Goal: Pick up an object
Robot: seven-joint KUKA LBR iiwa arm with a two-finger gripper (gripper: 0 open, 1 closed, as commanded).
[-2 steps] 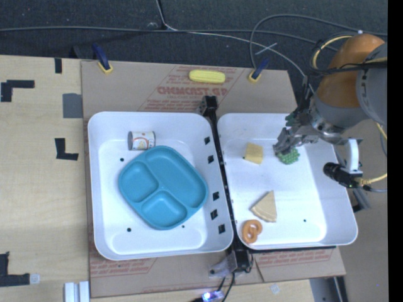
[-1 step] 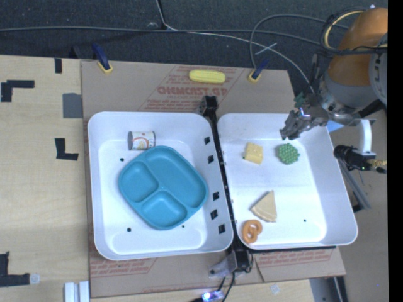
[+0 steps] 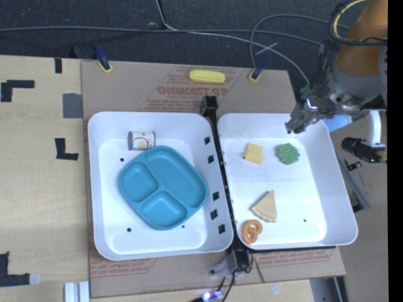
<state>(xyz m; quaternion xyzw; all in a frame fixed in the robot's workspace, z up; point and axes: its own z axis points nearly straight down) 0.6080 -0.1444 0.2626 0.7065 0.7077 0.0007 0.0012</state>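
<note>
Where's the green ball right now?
The green ball lies in the right bin, toward its far right part, just right of the yellow cube. The gripper hangs above it, near the bin's far rim.

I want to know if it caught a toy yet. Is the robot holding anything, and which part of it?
Nothing is held. The tool hangs over the right bin's top edge, with nothing between its tips. The green ball lies loose below it.
</note>
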